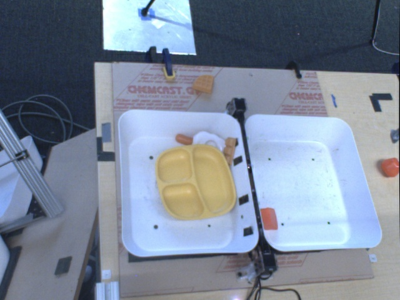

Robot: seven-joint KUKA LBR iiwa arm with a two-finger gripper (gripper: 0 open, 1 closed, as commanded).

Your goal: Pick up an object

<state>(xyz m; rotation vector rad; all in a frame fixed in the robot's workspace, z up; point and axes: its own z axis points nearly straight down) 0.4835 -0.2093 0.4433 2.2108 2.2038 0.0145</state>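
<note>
I am looking at the orange block point(269, 218) lying nearest me, alone in the right bin point(359, 186) and close against its left wall, apart from everything else. I am judging it the easiest pick, though the wall is crowding one side. In the left bin point(134, 167) a yellow plate point(195, 181) is lying flat and wide, awkward to pinch. A small sausage point(184, 139) and a tan piece point(230, 149) are sitting just behind the plate's rim, the tan piece leaning near the wall. I cannot tell how the jaws are standing.
</note>
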